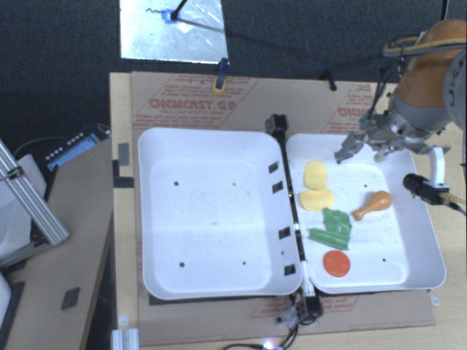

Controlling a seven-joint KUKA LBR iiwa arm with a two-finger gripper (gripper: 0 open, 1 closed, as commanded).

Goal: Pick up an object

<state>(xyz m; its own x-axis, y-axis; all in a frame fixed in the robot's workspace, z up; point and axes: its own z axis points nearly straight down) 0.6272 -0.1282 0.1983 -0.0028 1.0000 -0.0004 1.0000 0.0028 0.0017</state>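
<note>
The table [182,93] bears two white bins. The fingers [365,148], spread and holding nothing, hang above the right bin [416,268]'s far edge. The yellow piece [316,173] lies near, below-left.

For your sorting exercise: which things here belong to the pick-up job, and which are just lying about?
Job: gripper; yellow pieces, green piece, red disc, drumstick; right bin.

Lying about: left bin, yellow clamp, foil sheet.

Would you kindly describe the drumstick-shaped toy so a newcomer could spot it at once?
Look in the right-hand bin, where the toys lie. Along its right side, apart from the rest, lies the orange-brown drumstick. Its neighbours are yellow, green and red; it alone has a bulb narrowing to a stick.
</note>
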